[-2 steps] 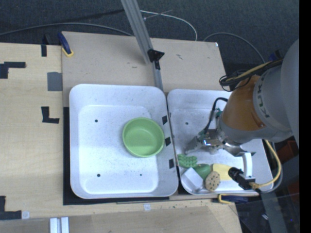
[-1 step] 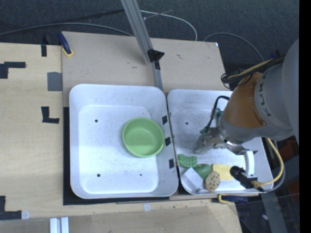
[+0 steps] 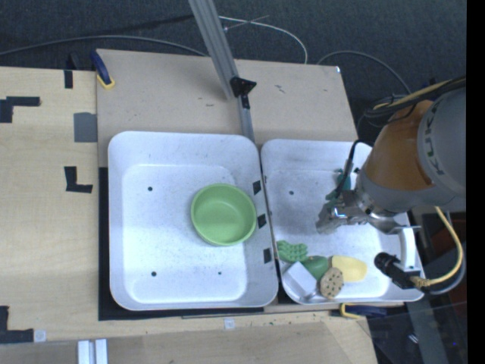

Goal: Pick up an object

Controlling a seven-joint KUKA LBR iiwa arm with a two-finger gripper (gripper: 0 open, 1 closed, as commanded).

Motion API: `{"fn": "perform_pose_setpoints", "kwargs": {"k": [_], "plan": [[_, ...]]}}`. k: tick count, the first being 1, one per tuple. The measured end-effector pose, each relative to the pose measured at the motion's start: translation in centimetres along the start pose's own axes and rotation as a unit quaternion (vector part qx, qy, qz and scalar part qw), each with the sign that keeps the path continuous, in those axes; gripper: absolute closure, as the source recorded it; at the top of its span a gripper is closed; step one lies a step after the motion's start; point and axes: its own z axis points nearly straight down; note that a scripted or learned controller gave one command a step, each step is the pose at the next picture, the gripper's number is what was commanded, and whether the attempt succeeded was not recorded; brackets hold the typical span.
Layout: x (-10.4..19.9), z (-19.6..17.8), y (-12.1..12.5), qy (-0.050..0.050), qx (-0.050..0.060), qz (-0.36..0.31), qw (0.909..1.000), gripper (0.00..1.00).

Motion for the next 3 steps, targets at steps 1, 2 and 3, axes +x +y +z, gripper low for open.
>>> {"fn": "perform_pose_setpoints", "kwargs": {"k": [1, 2, 3], "plan": [[0.5, -4.3, -0.3, 0.000, 0.000, -0.001, 1.0000, 1.00], [0.0, -8.8, -0.6, 0.000, -0.001, 0.000, 1.0000, 1.00], [4.9, -9.7, 1.7, 0.001, 0.001, -0.003, 1.0000, 1.00]]}}
